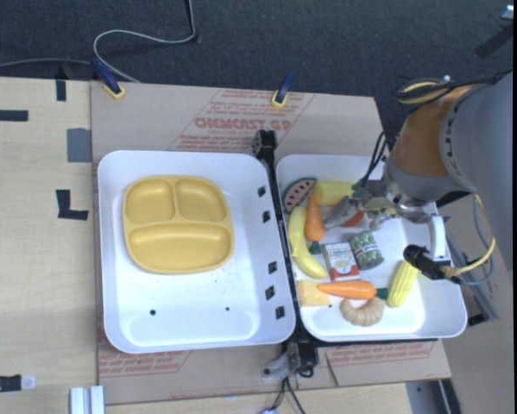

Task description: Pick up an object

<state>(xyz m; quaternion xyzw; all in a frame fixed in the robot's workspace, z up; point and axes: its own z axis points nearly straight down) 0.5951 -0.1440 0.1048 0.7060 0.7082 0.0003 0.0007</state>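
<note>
Bench front edge: cardboard sheet under 2 white bins; a clamp fitting sits at the seam between them.
Pretzel: nearest item, at the front of the right bin; judged light and rigid, its curved outline awkward for a 2-finger pinch.
Carrot: lies flat just behind the pretzel, touching or nearly so; judged light, hard, smooth plastic; best taken across its narrow middle.
Corn cob: near the carrot's tip, tilted; ribbed surface should grip well.
Small packets: 2 flat pieces at bin centre; thin, hard to get under.
Banana: along the left wall; little room on the wall side.
Gripper: low over the red and yellow items at the back of the right bin; finger state cannot be told, nothing seen held.
Left bin: holds 1 yellow divided plate; open floor in front of it.
Room: dark carpet beyond, cable trailing.
</note>
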